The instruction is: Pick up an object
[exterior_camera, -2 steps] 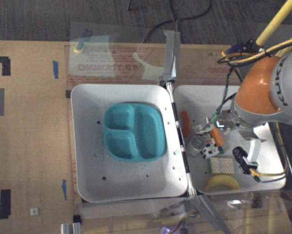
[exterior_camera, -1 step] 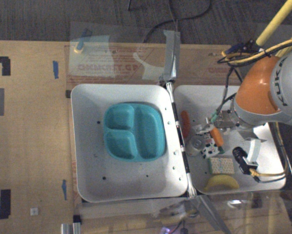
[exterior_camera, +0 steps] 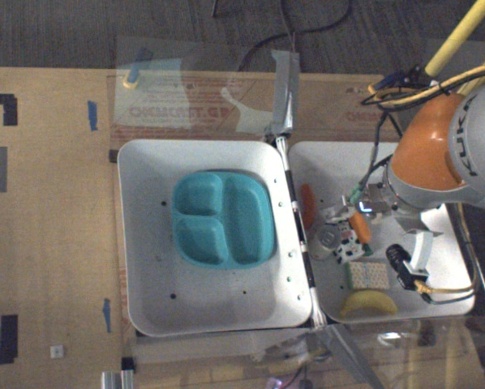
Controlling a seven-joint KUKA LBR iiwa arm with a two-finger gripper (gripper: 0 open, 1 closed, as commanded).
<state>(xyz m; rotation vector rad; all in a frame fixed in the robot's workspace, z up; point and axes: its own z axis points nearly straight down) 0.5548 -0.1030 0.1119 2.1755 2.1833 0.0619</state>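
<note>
I see the KUKA arm (exterior_camera: 437,148) reaching in from the right over the right bin (exterior_camera: 328,164), its orange band above the wrist. The left bin (exterior_camera: 145,177) holds a teal divided plate (exterior_camera: 224,219), lying flat near the middle and well apart from the arm.

In the right bin the candidates sit in a tight cluster: an orange carrot-like stick (exterior_camera: 306,203) along the left wall, a yellow banana (exterior_camera: 369,302) near the front edge, a speckled sponge-like block (exterior_camera: 367,275) just behind it, and a small orange piece (exterior_camera: 360,227) right at the gripper (exterior_camera: 348,233).

The gripper is down among these things, but I cannot tell how its jaws stand, nor whether anything is between them; the metal parts blur together there.

To do this well, I judge I should commit to one item only, centre on it, go down straight, and close before lifting. The crowding is the risk: a neighbour may get nudged or pinched.
</note>
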